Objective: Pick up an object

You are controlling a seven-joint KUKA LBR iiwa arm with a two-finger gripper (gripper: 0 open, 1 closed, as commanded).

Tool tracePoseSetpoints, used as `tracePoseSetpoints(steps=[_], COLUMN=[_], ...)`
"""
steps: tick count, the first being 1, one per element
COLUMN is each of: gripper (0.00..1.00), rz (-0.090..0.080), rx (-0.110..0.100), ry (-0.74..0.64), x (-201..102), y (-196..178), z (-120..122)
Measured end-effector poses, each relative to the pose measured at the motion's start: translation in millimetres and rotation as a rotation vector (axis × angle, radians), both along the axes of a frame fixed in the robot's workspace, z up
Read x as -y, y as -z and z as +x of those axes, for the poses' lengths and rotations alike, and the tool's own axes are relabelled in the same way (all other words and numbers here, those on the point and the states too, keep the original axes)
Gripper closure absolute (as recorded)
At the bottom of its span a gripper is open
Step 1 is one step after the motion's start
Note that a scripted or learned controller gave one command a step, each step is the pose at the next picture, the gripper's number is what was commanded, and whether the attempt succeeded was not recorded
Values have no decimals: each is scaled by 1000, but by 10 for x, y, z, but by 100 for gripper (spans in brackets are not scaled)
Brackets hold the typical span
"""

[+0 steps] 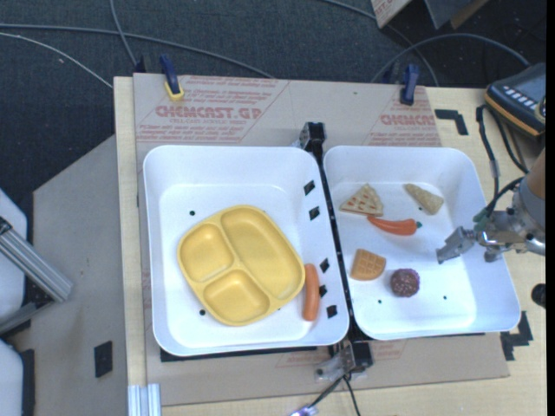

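i saw the gripper at the right bin's right side, grip state unclear. the nearest object, a dark round toy at lower centre-right, looked light and rigid; i'd pinch across its middle.

A yellow plate is sitting in the left bin. The gripper is hanging over the right bin, near a red pepper.

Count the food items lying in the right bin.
5: waffle wedge and bread piece at the far end, chili mid-bin, round waffle and dark ball nearer.
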State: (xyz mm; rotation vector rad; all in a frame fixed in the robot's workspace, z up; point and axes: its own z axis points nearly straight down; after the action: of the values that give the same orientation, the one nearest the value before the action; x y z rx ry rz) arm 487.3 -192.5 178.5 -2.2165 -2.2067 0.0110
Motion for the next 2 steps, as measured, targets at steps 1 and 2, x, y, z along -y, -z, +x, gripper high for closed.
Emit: tracePoseSetpoints(steps=[1, 2], gripper=[0, 0], rz=[-4, -1], rx=[13, 9], ry=[-5, -4], x=[-5, 6], y=[-65, 390], z=[35, -46])
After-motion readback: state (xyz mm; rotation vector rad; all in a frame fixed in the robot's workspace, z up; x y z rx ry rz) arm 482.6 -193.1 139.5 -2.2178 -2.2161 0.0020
